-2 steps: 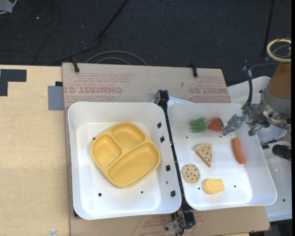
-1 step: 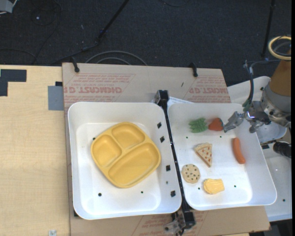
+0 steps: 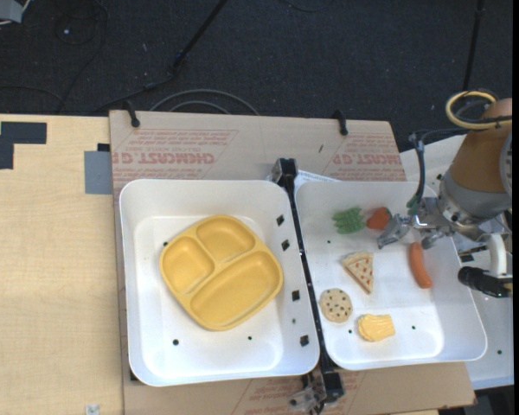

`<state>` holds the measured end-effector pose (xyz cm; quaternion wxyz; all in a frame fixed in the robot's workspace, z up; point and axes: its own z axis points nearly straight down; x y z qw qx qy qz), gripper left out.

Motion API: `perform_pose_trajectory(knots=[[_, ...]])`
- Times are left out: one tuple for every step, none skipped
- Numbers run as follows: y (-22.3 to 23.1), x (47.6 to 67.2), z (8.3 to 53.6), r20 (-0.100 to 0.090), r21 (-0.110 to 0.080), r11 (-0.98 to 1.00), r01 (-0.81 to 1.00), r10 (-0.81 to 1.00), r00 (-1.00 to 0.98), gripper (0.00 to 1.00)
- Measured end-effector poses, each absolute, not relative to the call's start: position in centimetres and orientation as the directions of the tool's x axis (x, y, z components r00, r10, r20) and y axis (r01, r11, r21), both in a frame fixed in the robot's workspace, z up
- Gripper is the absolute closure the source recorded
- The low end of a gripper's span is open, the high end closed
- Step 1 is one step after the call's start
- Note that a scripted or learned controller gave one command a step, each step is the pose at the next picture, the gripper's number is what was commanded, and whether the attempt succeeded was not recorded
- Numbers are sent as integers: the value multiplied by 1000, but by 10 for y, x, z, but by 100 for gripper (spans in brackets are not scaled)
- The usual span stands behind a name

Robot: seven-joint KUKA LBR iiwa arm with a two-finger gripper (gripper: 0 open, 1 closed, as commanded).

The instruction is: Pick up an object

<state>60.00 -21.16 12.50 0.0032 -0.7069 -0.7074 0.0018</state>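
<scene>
Pincer (image 3: 406, 226) poised beside toy carrot (image 3: 378, 219) and sausage (image 3: 420, 264); spread or pressed together, cannot tell. Sausage probably light, stiff, slippery: best gripped across middle.

My arm (image 3: 483, 164) is grey with an orange band above the wrist; a yellow cable loops over it, and my pincer (image 3: 404, 230) is grey metal.

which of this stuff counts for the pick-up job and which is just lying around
For the job:
- gripper
- hot dog
- pizza slice
- cookie
- yellow lump
- green-topped red vegetable
- right bin

Lying about:
- yellow divided plate
- left bin
- cardboard sheet
</scene>
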Motion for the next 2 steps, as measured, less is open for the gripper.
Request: perform_pose_trajectory(knots=[[-211,604,92,-3,10,2,1000,1000,-2,0],[-211,604,103,-2,8,3,1000,1000,-3,100]])
